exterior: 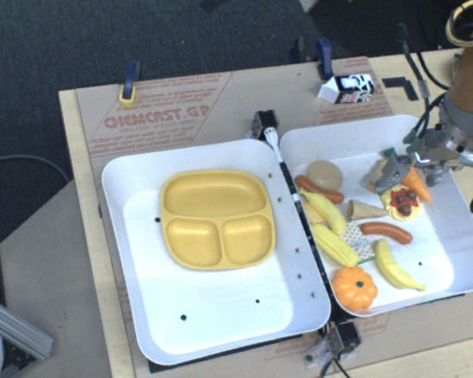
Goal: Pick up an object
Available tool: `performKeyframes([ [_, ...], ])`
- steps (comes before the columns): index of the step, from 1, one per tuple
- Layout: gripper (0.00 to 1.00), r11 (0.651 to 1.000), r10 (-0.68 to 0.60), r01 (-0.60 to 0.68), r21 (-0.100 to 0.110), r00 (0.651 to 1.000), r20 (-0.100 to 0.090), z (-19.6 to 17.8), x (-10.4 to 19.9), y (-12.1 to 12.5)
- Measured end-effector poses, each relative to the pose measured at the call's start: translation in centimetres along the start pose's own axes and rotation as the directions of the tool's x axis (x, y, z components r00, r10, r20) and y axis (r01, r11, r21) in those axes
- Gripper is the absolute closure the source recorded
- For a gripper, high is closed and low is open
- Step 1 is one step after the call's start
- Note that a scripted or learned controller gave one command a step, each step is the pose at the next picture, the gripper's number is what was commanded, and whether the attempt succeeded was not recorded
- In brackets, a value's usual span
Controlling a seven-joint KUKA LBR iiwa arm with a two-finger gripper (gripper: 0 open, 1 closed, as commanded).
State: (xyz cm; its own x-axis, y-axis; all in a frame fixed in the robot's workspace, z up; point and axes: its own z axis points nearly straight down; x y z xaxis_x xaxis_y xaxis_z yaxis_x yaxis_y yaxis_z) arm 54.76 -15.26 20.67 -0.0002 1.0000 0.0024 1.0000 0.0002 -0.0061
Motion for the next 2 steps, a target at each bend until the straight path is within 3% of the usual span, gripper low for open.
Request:
performKeyframes([
  [2, 0.00, 1.000, 0.002, -0.002, -0.006, 1.000, 0.000, 11.4, 0.7, 0.0],
])
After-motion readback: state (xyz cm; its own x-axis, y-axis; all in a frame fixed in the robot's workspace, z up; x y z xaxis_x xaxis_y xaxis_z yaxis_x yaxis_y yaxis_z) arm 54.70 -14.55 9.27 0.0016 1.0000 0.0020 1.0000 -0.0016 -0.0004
